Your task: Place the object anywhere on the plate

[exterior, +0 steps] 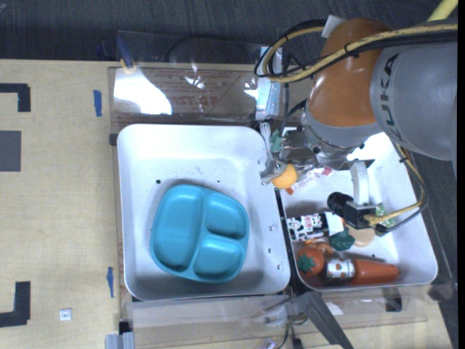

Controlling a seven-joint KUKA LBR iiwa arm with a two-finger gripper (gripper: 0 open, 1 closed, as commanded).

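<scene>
A blue divided plate [197,231] lies in the left white bin [138,158], towards its front. My gripper [280,167] hangs over the rim between the two bins, at the left bin's back right corner. A small yellow-orange object [286,177] sits between its fingertips, and the fingers are shut on it. The object is up and to the right of the plate, well apart from it. The grey arm with its orange band [349,71] covers the back of the right bin.
The right bin [418,246] holds a black-and-white spotted box [305,226], an orange carrot [374,270], a small can [338,269], a red-orange vegetable [311,260] and a pale wrapper [314,174]. A clear plastic sheet [189,93] lies behind the left bin.
</scene>
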